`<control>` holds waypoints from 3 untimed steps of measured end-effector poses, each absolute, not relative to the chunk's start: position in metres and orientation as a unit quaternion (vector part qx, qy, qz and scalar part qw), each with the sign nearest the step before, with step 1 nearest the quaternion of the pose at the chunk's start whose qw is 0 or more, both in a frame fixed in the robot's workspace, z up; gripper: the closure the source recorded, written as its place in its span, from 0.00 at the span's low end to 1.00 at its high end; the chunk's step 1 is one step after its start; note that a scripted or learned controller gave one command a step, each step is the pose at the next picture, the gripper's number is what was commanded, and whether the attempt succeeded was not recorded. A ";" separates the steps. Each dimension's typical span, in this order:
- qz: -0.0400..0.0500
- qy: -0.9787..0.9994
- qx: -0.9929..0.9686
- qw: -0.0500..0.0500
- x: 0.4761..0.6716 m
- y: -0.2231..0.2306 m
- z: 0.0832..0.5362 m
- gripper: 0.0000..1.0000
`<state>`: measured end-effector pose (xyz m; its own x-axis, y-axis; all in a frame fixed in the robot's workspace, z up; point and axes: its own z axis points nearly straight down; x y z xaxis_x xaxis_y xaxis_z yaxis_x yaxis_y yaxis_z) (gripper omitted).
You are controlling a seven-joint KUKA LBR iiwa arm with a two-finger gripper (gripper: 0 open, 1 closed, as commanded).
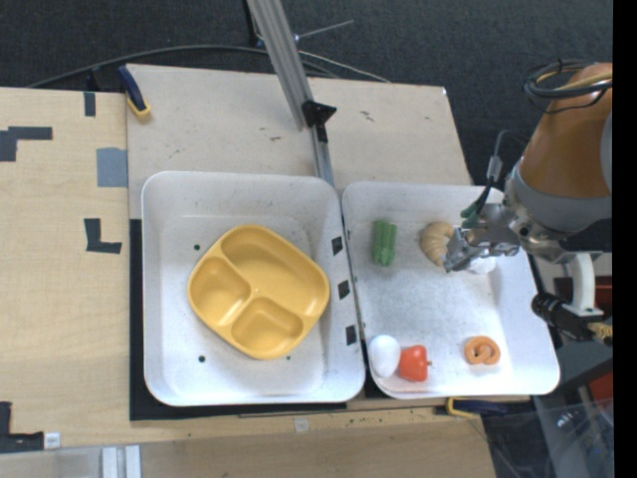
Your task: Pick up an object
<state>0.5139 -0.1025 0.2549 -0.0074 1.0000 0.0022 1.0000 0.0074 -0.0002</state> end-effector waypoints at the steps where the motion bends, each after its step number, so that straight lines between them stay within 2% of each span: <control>1: 0.000 -0.710 -0.704 0.001 0.521 -0.047 0.255 1.00; 3: 0.001 -0.710 -0.704 0.002 0.504 0.076 0.235 1.00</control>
